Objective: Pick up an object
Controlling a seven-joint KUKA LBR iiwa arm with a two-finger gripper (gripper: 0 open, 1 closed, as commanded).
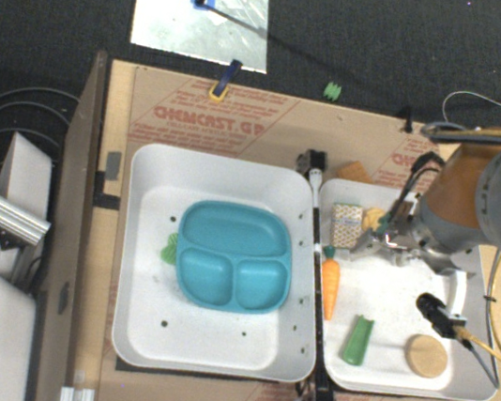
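The gripper (395,236) is hanging at the top of the right bin (392,380); I cannot tell its grip. The carrot (328,288) is lying at about eight o'clock from it, its long side pointing twelve to six.

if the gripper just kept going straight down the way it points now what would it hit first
Probably the right bin's floor near its back edge, close beside the small patterned block. The gripper hangs there, but depth is unclear from above.
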